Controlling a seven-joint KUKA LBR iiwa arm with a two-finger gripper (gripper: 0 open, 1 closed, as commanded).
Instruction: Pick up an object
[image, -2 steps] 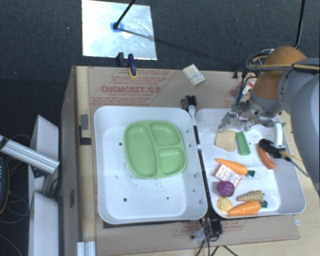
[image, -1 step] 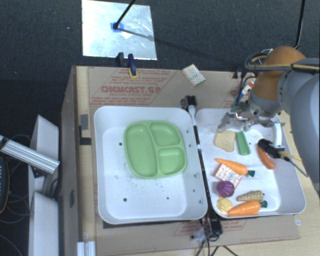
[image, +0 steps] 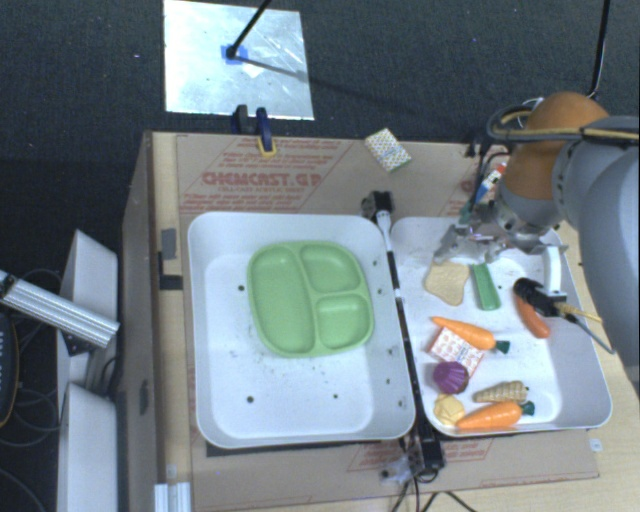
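Green stick lies in right bin just below pincer | pincer state: cannot tell | tan slice below-left | orange carrot farther below

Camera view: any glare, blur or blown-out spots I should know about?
Camera view: strong glare on the foil sheet at the top washes out its surface; the white bins run bright but keep their edges; the arm at right is close and soft; the gripper is murky against the bin; the toys, like the carrot, are fairly sharp with faint shadows.
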